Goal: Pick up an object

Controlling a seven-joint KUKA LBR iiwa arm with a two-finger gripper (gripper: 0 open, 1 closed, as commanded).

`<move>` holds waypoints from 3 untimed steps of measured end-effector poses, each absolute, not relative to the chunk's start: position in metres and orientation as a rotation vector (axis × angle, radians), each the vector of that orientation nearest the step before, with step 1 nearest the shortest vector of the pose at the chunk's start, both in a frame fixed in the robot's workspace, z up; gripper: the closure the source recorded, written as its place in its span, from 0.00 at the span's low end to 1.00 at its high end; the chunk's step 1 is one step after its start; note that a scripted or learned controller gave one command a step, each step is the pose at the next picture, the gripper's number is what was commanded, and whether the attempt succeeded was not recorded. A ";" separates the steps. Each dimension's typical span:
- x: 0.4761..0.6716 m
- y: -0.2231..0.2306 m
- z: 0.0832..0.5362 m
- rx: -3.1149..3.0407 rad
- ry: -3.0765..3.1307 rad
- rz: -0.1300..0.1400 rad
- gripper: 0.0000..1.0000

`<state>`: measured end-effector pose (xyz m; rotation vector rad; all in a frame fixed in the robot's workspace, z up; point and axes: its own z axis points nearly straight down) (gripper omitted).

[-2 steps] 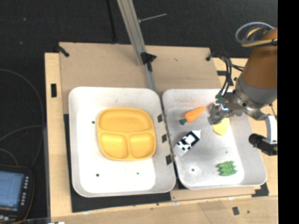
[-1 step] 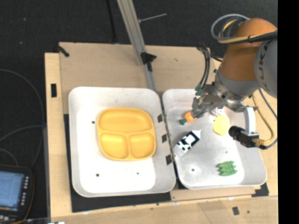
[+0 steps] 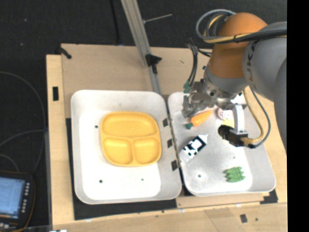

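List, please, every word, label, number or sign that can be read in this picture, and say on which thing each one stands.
No text can be read for certain.
Grey arm: dark letters on its side, cut off by the arm's curve, unreadable.
Black-and-white block: a checked pattern, no letters.
White round thing beside the claw: reddish marks, too small.
Screen at lower left: bluish lines, blurred.

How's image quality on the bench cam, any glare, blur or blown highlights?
Camera view: even lighting, soft overall; the white bins are near blown out; glossy highlight on the orange band; faint shadows under the yellow tray; small things by the end effector are blurry; background dark.
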<state>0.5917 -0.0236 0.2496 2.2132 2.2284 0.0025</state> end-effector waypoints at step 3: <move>0.601 0.083 0.241 2.217 2.224 -0.001 0.00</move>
